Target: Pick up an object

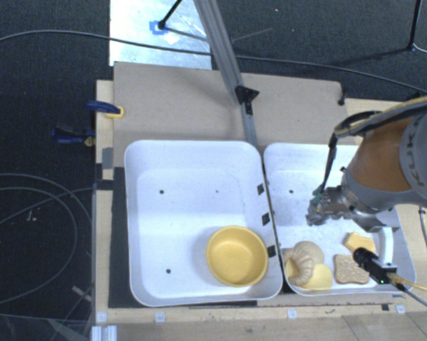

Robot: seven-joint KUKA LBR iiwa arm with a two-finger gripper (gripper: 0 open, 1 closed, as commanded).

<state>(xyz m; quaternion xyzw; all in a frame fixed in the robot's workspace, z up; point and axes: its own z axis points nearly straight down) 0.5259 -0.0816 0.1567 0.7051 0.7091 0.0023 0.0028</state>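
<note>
left bin: open, bowl front-right | right bin: front crowded, rear clear

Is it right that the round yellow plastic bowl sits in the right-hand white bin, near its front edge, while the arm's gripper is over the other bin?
Not quite. The camera view shows the round yellow plastic bowl in the left-hand white bin, near its front edge. The gripper is over the other bin, the right-hand white bin, as you said.
</note>
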